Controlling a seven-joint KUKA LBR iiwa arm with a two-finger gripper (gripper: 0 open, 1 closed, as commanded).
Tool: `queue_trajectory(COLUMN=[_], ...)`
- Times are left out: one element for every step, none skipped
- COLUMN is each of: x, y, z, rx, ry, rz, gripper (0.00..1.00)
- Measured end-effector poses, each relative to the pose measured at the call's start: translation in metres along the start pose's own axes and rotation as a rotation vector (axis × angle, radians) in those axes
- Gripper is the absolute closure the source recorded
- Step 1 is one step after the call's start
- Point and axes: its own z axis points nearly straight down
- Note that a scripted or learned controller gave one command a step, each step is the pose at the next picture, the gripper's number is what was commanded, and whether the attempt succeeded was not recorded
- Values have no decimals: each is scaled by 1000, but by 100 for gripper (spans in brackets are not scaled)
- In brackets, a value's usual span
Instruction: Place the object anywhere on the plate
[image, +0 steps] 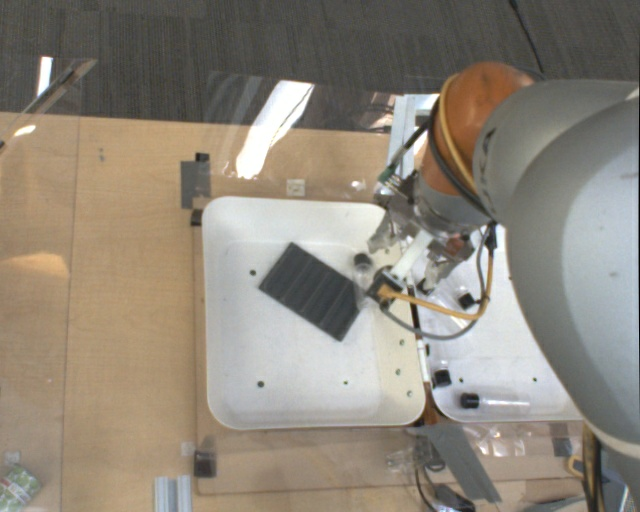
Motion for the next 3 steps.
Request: queue_trajectory(x=[2, 2, 3], y=[0, 0, 1], z=[-11, -10, -21], rx=[-2, -2, -3], ry=[2, 1, 3], rz=[-9, -9, -17], gripper=[100, 0, 100])
